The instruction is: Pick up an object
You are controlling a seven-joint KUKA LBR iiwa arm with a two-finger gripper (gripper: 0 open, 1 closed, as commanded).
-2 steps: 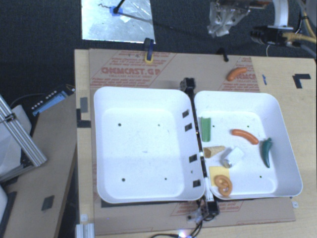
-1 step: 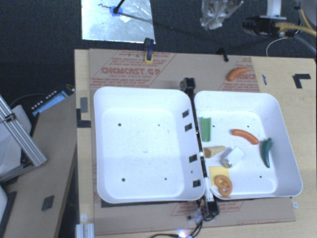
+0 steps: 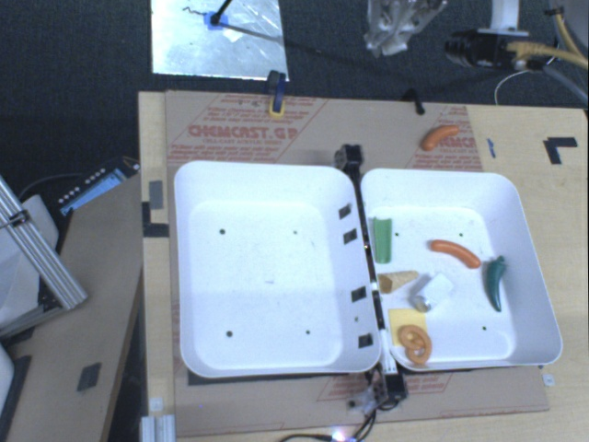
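Your gripper [image 3: 398, 21] hangs at the top of the view, above the dark floor beyond the surface [image 3: 156, 247] and well apart from both bins. It carries nothing; whether it is open or closed, you cannot tell from this slant.

Everything worth picking lies in the right bin [image 3: 525, 238]. A green block [image 3: 382, 239] sits near the divider between the bins. An orange sausage [image 3: 455, 252] lies near the middle of the bin, with bare white floor around most of it. A teal pepper [image 3: 495, 282] lies toward the bin's right wall. Lower down, a tan wedge [image 3: 398, 281] and a small grey piece [image 3: 422, 294] lie close together, and a pretzel [image 3: 414, 343] rests on a yellow slice [image 3: 408, 321] near the bin's front corner. A second sausage [image 3: 440, 137] lies on the cardboard behind the bin.

You would do best to aim for the orange sausage in the bin: it looks the least crowded, so the gripper should meet nothing else on the way down. Bring the arm over its middle and turn the wrist so the grip closes across the narrow width, not along the length. Descend straight. It is rounded and may roll or squirt sideways if the squeeze lands off centre. Avoid the cluster by the divider, where the wall and neighbours leave little room.
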